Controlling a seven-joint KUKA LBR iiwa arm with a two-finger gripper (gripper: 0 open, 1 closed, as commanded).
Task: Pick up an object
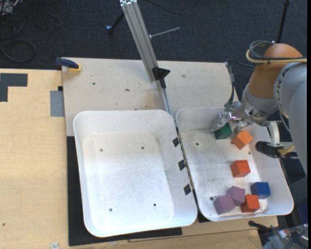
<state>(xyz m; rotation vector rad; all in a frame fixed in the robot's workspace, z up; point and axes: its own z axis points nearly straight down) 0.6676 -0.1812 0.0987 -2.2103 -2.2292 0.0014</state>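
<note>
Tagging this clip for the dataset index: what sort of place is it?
Most likely a robotics lab bench for pick tests. Two white bins sit side by side on a worktop, the right one holding small coloured blocks. A grey and orange robot arm reaches in, and loose cables lie on the dark floor behind.

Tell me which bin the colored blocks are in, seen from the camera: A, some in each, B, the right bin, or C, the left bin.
B: the green block, the orange blocks, the red block, the blue block and the purple blocks all lie inside the right bin, where the gripper reaches in.
</note>
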